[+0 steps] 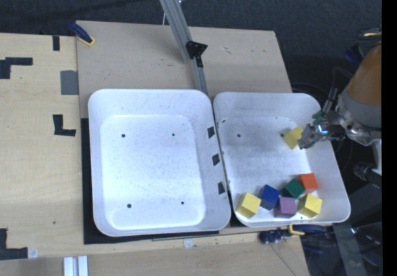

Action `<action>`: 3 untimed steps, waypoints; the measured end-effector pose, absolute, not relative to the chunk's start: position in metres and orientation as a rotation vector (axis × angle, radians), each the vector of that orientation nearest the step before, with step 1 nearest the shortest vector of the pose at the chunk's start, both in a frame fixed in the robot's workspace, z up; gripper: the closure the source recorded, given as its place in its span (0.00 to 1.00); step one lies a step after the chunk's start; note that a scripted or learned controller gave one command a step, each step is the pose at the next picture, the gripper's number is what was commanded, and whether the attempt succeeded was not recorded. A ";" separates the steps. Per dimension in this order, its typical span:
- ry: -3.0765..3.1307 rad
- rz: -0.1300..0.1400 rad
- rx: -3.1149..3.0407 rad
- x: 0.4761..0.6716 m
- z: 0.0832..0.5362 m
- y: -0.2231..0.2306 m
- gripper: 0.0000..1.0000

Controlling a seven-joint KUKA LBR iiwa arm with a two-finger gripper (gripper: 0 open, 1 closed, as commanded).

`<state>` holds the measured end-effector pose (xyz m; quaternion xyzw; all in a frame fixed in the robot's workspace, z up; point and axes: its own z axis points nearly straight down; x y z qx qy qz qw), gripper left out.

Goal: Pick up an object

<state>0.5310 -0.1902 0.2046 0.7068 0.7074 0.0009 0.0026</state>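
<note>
Gripper (308, 137) low over right bin (260, 107), finger state cannot be told, yellow block (292, 138) touching its tip on the far side from the arm, other blocks nearer the camera.

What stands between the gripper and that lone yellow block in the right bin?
Nothing visible does. The gripper sits right against the yellow block, at its right side in the right bin. The cluster of blocks lies apart, near the bin's front wall.
</note>
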 end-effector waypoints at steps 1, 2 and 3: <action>2.220 0.002 2.217 0.535 0.250 -0.197 1.00; 2.221 0.002 2.217 0.536 0.294 -0.196 1.00; 2.231 0.001 2.215 0.543 0.284 -0.134 1.00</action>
